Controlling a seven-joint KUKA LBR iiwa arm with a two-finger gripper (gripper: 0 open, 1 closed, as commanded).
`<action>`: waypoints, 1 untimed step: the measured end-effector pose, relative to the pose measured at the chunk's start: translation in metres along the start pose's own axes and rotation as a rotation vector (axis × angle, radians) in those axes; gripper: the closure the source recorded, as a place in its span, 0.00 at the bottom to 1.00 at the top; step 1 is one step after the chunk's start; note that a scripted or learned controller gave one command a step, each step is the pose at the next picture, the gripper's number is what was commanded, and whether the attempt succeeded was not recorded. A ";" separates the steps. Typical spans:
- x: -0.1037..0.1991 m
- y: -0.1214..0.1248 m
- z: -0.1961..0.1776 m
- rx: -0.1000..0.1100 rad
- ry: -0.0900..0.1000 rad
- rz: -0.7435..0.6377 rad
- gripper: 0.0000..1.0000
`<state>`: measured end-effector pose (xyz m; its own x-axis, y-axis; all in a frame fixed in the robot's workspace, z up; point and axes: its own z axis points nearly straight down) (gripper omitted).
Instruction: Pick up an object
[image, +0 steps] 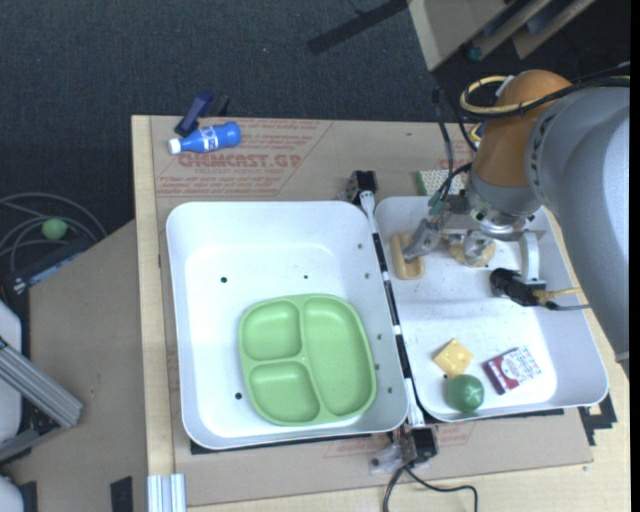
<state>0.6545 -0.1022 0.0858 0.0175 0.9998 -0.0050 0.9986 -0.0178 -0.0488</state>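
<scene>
Two fingers of the gripper (438, 243) spread wide in the right bin's (560, 385) far end, one touching a tan block (404, 258), gripping nothing.

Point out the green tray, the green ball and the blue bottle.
green tray (305, 358): camera view, centre dividers.
green ball (464, 393): camera view, its top.
blue bottle (212, 137): camera view, its blue body.
</scene>
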 end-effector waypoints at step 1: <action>-0.002 0.002 0.000 0.007 0.003 -0.001 0.00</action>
